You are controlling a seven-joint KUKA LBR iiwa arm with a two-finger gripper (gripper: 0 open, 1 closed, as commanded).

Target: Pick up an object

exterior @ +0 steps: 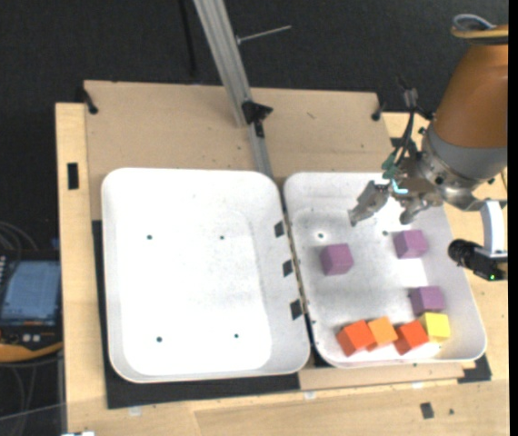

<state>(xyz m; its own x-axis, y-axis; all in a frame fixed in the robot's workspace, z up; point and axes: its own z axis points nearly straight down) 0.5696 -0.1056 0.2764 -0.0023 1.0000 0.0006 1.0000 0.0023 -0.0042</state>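
Over the right bin's (477, 334) far end the jaws (391, 205) hang spread and empty, two purple cubes just nearer: one (336, 259) left, one (411, 243) right.

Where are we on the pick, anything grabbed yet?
Done: the arm has reached over the right bin. In hand: nothing; the gripper hangs open over bare bin floor, between the two upper purple blocks. Left: the whole pick, meaning line up on a block, descend, close, lift. All blocks, including the orange, red and yellow ones at the near edge, sit on the floor.
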